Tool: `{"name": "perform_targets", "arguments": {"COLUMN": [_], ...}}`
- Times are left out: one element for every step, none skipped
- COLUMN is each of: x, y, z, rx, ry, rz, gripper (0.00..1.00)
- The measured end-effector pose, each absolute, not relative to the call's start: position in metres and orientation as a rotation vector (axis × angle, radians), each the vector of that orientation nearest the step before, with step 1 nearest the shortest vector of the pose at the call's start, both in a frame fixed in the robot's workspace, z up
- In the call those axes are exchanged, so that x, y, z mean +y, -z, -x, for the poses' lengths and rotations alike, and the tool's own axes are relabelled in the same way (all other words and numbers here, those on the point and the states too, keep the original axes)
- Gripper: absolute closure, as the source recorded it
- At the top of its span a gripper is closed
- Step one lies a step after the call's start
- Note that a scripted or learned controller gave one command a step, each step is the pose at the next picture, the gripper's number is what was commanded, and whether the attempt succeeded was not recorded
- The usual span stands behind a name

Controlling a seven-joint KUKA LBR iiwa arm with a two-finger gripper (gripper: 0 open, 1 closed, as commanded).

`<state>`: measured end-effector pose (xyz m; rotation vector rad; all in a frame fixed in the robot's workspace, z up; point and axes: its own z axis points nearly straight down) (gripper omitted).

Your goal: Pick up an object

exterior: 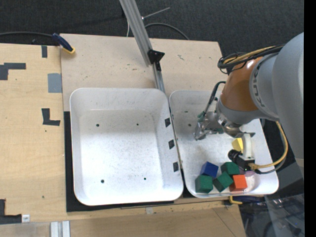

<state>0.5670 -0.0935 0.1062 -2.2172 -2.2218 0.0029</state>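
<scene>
I'm hovering the gripper (201, 131) mid right bin (185, 102); can't tell the jaws' state. Small coloured blocks, like the blue cube (209, 169), are clustering lower right, tightly packed, so I'm risking a miss.
</scene>
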Motion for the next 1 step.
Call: {"name": "perform_targets", "arguments": {"x": [-0.0925], "y": [-0.1502], "z": [-0.5738], "rx": [-2.224], "ry": [0.003], "rz": [2.221], "gripper": [1.00]}}
